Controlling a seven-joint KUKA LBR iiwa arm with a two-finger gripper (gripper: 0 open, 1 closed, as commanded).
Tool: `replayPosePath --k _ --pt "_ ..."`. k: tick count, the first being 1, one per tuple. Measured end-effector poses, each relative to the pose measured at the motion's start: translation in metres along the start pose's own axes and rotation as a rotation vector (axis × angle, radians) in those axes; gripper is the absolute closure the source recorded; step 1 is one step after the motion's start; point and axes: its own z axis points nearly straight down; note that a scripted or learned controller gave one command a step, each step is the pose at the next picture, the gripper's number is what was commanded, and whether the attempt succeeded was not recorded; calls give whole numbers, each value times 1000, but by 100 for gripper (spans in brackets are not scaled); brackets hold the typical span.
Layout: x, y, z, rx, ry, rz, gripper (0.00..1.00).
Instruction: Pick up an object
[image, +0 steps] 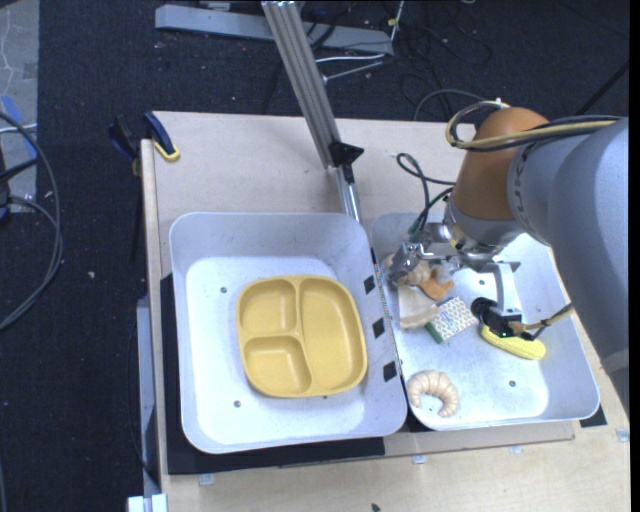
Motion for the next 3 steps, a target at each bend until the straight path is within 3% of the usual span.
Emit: replayPosePath --k 1,3 --pt "-1 2 -14 -6 -2 1 100" --pt "5 -4 -119 -1 2 -2 100"
